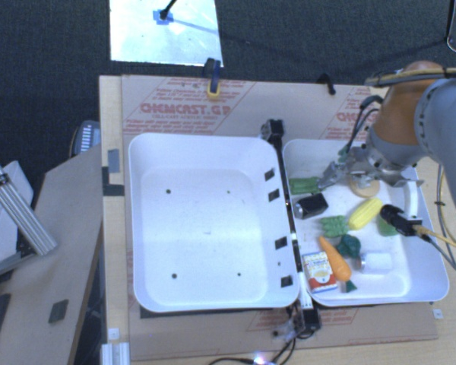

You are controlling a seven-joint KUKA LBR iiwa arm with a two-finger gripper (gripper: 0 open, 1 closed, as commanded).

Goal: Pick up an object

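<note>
The surface's right bin (425,284) has everything in it, corn (364,213) and carrot (335,258) included, nothing lifted yet, with the tool (336,173) hovering low nearby, can't tell its opening.

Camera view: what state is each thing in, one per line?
Hand: low over the right bin's far end, grip unclear.
Corn: lying loose, right bin.
Carrot: lying loose beside the small carton.
Black block: lying near the divider.
Left bin: holds no items.
</note>
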